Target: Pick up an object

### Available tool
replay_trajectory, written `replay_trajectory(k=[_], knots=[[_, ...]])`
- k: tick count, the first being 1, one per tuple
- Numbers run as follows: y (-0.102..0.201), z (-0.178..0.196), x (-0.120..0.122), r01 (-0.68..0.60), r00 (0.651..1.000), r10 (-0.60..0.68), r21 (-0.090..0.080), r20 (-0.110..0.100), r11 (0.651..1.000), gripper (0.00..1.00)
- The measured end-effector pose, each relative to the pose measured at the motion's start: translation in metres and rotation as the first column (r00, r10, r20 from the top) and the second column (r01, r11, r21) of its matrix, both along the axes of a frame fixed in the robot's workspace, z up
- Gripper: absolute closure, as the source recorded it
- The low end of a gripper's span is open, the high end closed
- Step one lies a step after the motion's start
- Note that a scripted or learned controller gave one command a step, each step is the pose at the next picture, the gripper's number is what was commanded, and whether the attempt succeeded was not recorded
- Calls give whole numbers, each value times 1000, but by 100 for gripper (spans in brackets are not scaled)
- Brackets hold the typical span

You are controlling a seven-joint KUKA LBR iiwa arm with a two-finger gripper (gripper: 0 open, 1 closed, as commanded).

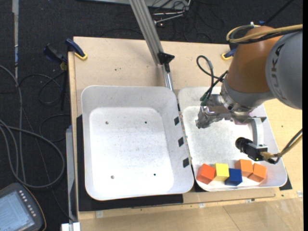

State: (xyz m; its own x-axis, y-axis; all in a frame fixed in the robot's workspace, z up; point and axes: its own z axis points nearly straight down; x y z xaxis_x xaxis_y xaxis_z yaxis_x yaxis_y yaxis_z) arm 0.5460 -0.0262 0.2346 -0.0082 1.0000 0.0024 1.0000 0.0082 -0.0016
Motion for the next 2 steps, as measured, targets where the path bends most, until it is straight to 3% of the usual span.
replay_trajectory(k=[2], knots=[[109, -15, -13, 0, 1000, 0, -1, 0, 1000, 100]])
